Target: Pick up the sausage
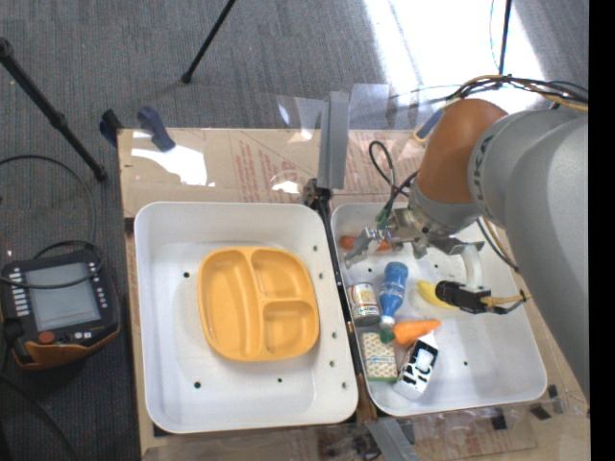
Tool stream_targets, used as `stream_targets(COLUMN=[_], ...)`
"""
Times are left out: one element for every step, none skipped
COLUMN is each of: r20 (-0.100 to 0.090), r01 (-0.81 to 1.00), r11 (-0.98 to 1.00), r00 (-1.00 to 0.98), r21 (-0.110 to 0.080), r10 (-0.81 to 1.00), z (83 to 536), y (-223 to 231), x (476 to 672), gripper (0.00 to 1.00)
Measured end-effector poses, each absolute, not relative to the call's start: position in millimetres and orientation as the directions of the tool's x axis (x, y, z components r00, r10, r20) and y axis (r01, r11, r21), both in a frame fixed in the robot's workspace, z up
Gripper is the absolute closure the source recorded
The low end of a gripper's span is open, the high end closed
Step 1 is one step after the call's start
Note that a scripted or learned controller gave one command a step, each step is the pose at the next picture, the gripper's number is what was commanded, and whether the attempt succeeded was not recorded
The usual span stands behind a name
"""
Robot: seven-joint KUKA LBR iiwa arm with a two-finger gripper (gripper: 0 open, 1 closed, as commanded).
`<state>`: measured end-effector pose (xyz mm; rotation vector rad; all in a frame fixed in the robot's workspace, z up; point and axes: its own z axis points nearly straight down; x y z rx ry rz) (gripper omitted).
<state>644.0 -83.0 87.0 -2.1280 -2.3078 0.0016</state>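
Nearest the lens is my own grey arm (538,190), filling the right side of the frame, with its orange band (461,157) just above the wrist. Below the band my fingers (365,244) hang over the upper left corner of the right bin (524,377). They look apart to me, two pale metal prongs slanting toward the left, though the view is small and I would not swear to the gap.

A small reddish-orange piece I take to be the sausage (345,242) lies right at their tips, close against the bin's left wall. A second scrap of the same colour peeks out on the other side of the prongs, so I judge it runs beneath them. I see nothing clamped yet.

Lower in the frame sit a small can (363,301), a blue bottle (392,289) and a carrot (416,331), with a banana (430,294) off to the right. All are clear of my tips. In the left bin (168,373) rests a yellow divided plate (258,302), well apart.

To do this well I should straddle the sausage across its narrow width, centre it between the prongs and go low enough to meet the bin floor lightly. The wall is the risk, since the left prong could catch the rim or nudge the sausage against it. I would close slowly, then lift straight up.
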Motion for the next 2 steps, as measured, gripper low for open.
stream_targets(r20=[0.002,0.0], r01=[0.996,0.997], r11=[0.084,0.074], r00=[-0.084,-0.074], r21=[-0.003,-0.001], r10=[0.996,0.997], z=[97,231], y=[-82,-61], x=[644.5,644.5], gripper=[1.0,1.0])
